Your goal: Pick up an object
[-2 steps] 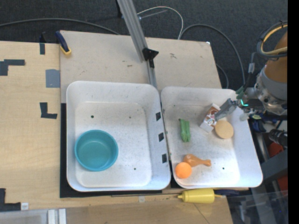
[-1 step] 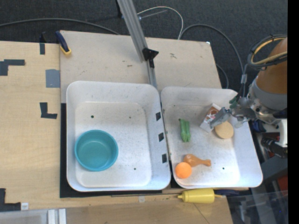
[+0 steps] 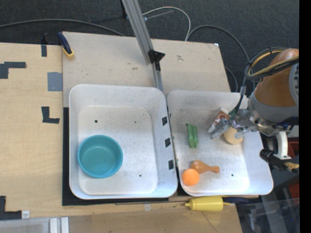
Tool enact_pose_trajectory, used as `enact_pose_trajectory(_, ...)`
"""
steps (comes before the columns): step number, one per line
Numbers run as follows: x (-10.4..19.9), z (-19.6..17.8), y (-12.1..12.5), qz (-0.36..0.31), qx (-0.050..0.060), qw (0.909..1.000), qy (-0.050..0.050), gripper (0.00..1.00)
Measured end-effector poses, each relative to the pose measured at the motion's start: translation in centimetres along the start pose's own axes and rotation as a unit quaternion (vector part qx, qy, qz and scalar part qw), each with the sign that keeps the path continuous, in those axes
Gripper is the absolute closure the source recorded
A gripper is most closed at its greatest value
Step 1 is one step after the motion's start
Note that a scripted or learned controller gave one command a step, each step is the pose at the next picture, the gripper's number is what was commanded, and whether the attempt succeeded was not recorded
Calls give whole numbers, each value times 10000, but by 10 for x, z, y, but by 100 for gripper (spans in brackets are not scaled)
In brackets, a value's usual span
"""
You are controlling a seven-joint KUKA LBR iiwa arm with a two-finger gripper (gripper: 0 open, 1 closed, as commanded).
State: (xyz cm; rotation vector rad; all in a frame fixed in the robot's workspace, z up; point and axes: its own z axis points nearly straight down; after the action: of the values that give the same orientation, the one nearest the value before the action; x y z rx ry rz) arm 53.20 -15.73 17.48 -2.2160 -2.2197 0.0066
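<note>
**Gripper low over the cream piece in the right bin**

We judge the cream round object point(image 3: 233, 136), at three o'clock in the right bin point(image 3: 252, 181), to be the target. The gripper point(image 3: 219, 126) hangs just at its ten o'clock; we cannot tell how it is set. An orange-and-white item point(image 3: 223, 115) sits close by at twelve, so a descent could nudge either one aside or catch both. The green piece point(image 3: 192, 135), orange ball point(image 3: 191, 177) and blue bowl point(image 3: 100, 155) lie well apart
</note>
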Motion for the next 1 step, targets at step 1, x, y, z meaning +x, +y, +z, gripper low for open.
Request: enact_pose_trajectory(1, 1, 64, -6, 4, 13, 10000, 4, 0)
